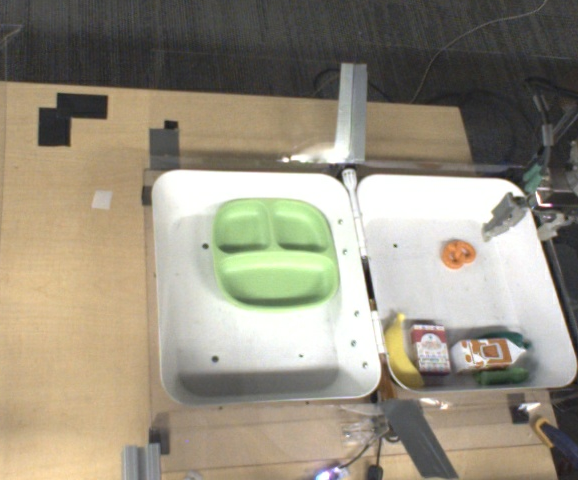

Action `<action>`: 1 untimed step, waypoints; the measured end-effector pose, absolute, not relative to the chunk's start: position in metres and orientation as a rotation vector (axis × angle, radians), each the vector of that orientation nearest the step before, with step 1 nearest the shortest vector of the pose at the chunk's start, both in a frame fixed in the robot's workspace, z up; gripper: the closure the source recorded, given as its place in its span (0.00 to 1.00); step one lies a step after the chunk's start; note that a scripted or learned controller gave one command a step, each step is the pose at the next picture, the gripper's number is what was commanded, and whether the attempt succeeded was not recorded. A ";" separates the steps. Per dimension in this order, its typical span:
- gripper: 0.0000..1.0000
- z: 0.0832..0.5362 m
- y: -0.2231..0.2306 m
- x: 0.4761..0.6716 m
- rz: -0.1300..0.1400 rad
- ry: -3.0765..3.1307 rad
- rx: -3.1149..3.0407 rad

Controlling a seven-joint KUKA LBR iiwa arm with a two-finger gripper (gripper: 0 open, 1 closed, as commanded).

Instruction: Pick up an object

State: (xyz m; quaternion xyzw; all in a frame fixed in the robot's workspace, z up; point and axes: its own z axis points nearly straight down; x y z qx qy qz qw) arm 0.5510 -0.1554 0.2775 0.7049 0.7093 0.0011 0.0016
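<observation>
Stock as I see it from my station, taken left to right, every place given relative to the metal divider [355, 230] that runs between the two bins.

1. Left bin [184, 268], white and shallow, directly left of the divider. It holds one item: a green sectioned plate [272, 251], with two small compartments on the far side and one wide compartment on the near side. The plate sits toward the far half of the bin, near the divider but not touching it.

2. Right bin [419, 208], white and shallow, directly right of the divider. Contents:
 - Banana [400, 351], yellow, at the near end, just right of the divider and lying roughly along it.
 - Small carton [429, 349], red and white, just right of the banana and, as far as I can judge, touching it.
 - Second carton [486, 352], orange-brown and white, lying on its side further right from the divider, beside the first carton.
 - Green object [501, 375], dark and long, against the near side of the second carton; I read it as a vegetable, but it is too small for me to be sure.
 - Orange round object [458, 254], alone in the middle of the bin, well right of the divider and well apart from the near-end group.

3. Gripper [499, 221], furthest right from the divider, over the far right part of the right bin, near the orange round object but apart from it. I cannot tell how its fingers stand. Nothing is visibly in its grasp.
</observation>
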 end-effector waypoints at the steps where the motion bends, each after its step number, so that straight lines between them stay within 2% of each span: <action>1: 0.00 0.179 -0.133 0.568 0.004 2.542 1.840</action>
